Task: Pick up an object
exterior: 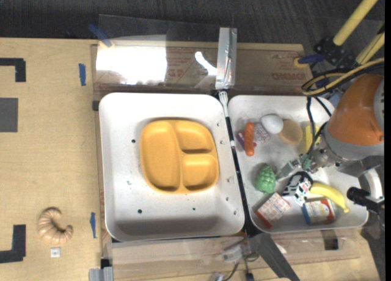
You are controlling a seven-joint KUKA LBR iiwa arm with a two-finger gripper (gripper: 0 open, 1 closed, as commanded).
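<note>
Your hand (300, 175) hung low in the right bin (244, 151) on the plywood table (49, 151); honestly couldn't tell its grip.

Red print on the cardboard (269, 66) is unreadable.

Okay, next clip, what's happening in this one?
A KUKA arm reaches in from the right over the right bin, its gripper low among the clutter there: a banana, a green toy, a carrot, an egg and small packages. Whether it holds anything can't be told. The left bin holds a yellow divided tray.
</note>
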